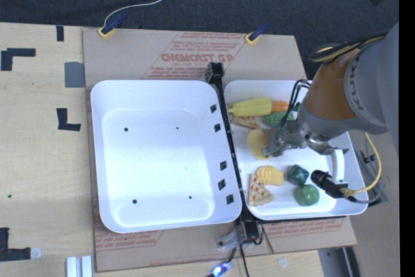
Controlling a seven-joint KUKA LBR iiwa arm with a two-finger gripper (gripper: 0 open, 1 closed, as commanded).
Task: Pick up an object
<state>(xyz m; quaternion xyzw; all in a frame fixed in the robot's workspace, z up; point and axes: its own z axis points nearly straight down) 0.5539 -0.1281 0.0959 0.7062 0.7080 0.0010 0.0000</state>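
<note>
My gripper reaches down into the right bin from the right, its tip low over a pale yellow round piece. Behind it lie a yellow corn-like piece, an orange piece, a green leafy piece and a brown flat piece. Toward the front of the bin sit a yellow ridged piece, a pizza-like wedge, a dark teal lump and a green ball.
The left bin sits beside the right one, with a black divider clip strip between them. Both rest on a cardboard sheet held by blue and yellow clamps.
</note>
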